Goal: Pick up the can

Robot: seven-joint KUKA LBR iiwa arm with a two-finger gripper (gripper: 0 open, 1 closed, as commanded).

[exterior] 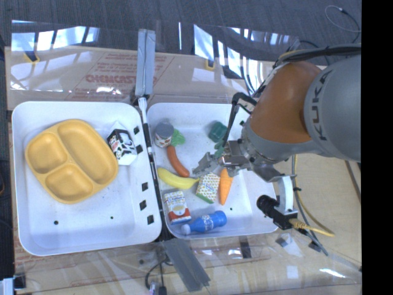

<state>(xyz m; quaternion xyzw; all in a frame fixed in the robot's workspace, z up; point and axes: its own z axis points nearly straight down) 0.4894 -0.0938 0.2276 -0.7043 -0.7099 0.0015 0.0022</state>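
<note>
1. Over the right bin [258, 112], your arm [301, 112] reached in from the right, and its end effector [212, 163] hung low above the middle of the bin's clutter.
2. You could not tell whether the end effector was apart or together; the picture was too blurred there, and nothing clearly sat within it.
3. You had the can [163, 134] standing in the right bin's upper left corner, close to the divider, up and to the left of the end effector and apart from it.
4. Between the two lay an orange carrot [177, 161], slanting down from the can, with a green item [178, 137] just beside the can.
5. Below the end effector you had a banana [176, 178], a patterned packet [208, 187], a second carrot [225, 186], a small carton [177, 206] and a blue bottle [204, 222].
6. Across the divider, the left bin [37, 226] held a yellow divided plate [70, 160] and a black-and-white carton [123, 145].
</note>
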